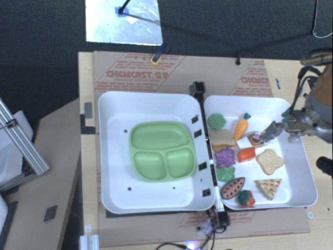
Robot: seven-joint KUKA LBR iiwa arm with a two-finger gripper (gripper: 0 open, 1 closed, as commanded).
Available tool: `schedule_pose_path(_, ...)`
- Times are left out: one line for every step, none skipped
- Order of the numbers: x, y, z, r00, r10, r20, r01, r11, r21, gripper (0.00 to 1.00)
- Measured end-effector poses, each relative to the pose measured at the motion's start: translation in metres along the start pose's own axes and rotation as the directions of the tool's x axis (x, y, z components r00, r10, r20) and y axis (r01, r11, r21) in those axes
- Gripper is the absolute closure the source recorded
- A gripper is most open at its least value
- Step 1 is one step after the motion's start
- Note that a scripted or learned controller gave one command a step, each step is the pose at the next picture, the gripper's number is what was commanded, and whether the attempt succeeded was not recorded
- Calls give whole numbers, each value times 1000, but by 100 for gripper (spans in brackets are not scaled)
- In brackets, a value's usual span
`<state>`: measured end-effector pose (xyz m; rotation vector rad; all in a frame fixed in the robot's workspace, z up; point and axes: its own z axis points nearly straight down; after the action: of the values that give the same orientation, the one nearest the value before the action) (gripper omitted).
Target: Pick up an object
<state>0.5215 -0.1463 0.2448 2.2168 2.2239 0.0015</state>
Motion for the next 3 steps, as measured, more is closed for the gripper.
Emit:
schedule_pose_path(-1, 3, 62, 1000, 2, -1, -2, 1000, 5, 0)
schedule_pose_path(-4, -7, 112, 1000, 2, -2, -2, 1000, 5, 0)
schedule_pose_path(-5, -5, 159, 1000, 3, 4, -3, 1000, -5, 0)
